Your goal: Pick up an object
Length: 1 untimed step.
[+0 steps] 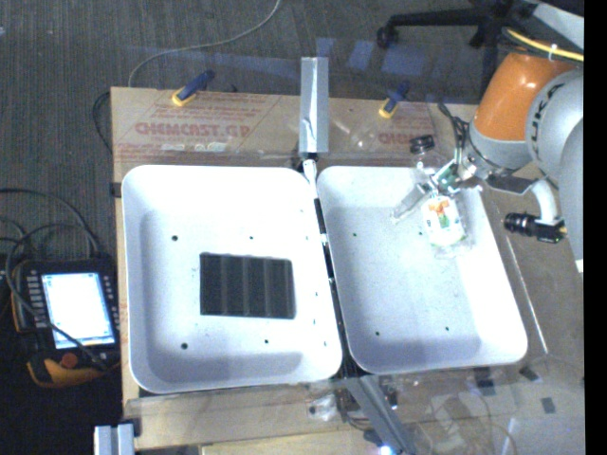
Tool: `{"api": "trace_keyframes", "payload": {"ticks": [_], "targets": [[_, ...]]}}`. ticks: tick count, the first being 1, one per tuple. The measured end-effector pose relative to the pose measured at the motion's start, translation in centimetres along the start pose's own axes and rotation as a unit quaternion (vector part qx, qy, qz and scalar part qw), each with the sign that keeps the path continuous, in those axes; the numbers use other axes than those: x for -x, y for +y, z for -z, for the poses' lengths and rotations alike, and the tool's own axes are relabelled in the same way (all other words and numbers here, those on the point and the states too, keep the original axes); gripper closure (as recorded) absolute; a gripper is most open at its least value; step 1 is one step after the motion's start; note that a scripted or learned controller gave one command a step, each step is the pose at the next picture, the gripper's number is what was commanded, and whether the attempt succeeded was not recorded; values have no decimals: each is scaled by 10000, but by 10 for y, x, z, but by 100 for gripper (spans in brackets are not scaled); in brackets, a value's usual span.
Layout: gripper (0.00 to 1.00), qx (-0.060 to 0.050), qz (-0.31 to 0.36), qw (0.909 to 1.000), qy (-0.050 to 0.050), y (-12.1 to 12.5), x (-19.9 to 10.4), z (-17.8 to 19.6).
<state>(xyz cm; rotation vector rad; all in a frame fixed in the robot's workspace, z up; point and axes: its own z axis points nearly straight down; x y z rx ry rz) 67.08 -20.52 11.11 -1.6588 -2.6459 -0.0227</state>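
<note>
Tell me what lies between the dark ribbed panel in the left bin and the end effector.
In the camera view: bare white floor of both bins and their adjoining rims, between the dark ribbed panel and the end effector.

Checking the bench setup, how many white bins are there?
2. The left bin holds a dark grid; the right bin lies beside it, under the pincer. None seem hidden.

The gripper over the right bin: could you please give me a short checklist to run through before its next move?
1. Gripper is over the right bin: ok.
2. Clear packet with orange marks lies just under it: ok.
3. Packet held: cannot tell.
4. Packet lies clear of the bin's walls: ok.
5. Dark ribbed block sits in the left bin, out of the way: ok.
</note>
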Motion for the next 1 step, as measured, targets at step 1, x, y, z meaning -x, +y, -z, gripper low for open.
{"api": "trace_keyframes", "payload": {"ticks": [1], "targets": [[100,-7,353,9993,-114,30,-77,67]]}}
